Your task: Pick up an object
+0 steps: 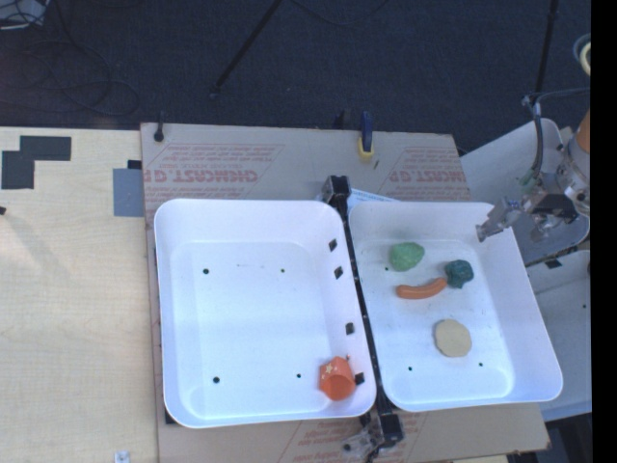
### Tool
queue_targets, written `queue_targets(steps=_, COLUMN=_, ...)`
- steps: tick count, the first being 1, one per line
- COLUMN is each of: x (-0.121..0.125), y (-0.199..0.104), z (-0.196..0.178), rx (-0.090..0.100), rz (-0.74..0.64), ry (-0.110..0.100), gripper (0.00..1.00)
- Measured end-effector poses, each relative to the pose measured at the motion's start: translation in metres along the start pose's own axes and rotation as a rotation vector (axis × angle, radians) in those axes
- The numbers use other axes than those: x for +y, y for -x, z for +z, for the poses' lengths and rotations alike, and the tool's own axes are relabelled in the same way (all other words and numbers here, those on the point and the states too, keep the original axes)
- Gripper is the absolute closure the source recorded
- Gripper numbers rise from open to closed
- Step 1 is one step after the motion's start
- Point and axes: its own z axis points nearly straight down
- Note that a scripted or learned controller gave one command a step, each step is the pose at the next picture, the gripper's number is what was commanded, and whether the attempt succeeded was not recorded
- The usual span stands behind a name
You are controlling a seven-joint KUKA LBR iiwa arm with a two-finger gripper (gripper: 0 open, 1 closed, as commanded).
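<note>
From my station, nothing had been lifted yet: every candidate object lay flat on a bin floor, so the whole pick was left to do. The likeliest targets sat in the right bin (pixel 540 355). I took the orange sausage-shaped piece (pixel 421 289) as my landmark. The light green lump (pixel 406 256) lay just above and left of it, the dark teal lump (pixel 459 273) at its right end, near enough that I judged them touching, though the view was too coarse to be sure. The tan disc (pixel 452 339) lay below and slightly right of it, apart from the rest.

The gripper (pixel 503 216) hung up and to the right of the sausage piece, over the bin's far right rim, with nothing between its fingers; whether they were spread or pressed together I could not tell at that size.

Across the divider to the left of the sausage piece, the left bin (pixel 193 249) held a single orange cup-like object (pixel 336 378) in its near right corner.
</note>
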Motion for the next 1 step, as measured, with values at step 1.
queue_targets(steps=1, x=-0.0101, y=-0.0260, z=0.1765, rx=0.001, rz=-0.002, ry=-0.003, gripper=0.00)
